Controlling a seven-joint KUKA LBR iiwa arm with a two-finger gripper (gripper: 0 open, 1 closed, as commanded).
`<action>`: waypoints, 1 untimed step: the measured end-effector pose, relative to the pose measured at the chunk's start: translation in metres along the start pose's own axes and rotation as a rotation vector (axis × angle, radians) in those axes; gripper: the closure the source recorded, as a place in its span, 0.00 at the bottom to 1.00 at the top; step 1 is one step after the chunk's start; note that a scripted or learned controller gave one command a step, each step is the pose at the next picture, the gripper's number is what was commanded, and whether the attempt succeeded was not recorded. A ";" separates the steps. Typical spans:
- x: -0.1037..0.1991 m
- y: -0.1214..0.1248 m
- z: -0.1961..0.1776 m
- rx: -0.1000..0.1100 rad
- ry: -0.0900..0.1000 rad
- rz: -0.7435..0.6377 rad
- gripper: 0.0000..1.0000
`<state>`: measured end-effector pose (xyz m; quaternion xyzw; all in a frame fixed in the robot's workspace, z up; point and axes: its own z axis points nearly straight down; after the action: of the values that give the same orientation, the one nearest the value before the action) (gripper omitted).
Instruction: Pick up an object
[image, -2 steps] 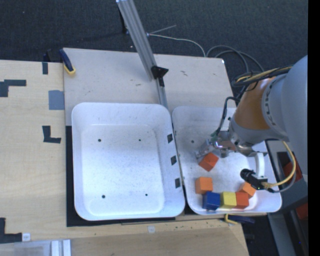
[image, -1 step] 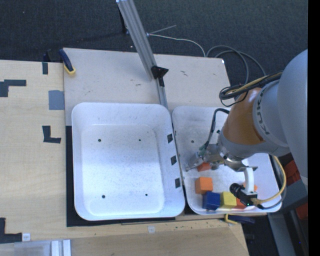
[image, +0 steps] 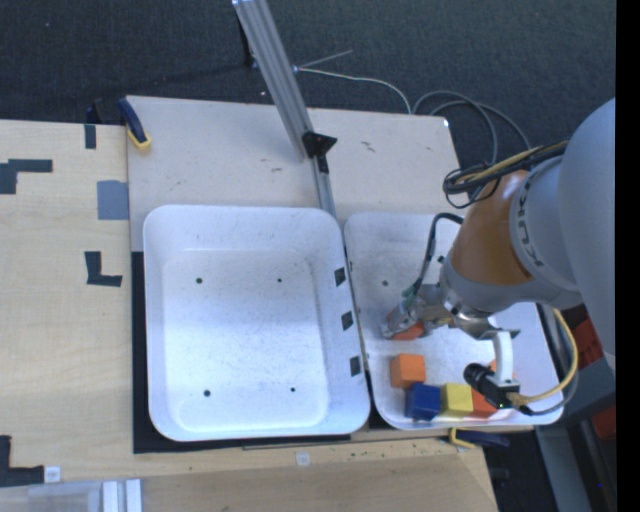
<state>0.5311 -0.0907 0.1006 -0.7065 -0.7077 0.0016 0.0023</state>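
Note:
My gripper (image: 403, 322) reaches down into the right bin (image: 375, 240), its tip near the bin's middle. A small reddish object (image: 407, 332) shows right at the tip, touching or just under it. Just below that lies an orange block (image: 406, 370). Along the bin's front wall sit a blue block (image: 423, 401), a yellow block (image: 458, 399) and an orange-red piece (image: 484, 405) in a row. The arm's wrist hides the bin floor to the right of the tip.
The left bin (image: 160, 300) stands beside the right one. A slanted metal pole (image: 285, 85) crosses above both bins at the back. Cables (image: 470, 110) loop at the back right. A blue and yellow clamp (image: 134, 123) sits at the bench's back left.

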 end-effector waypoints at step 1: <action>0.000 0.000 0.000 0.001 0.000 0.000 0.00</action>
<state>0.5309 -0.0906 0.1001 -0.7065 -0.7078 0.0018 0.0027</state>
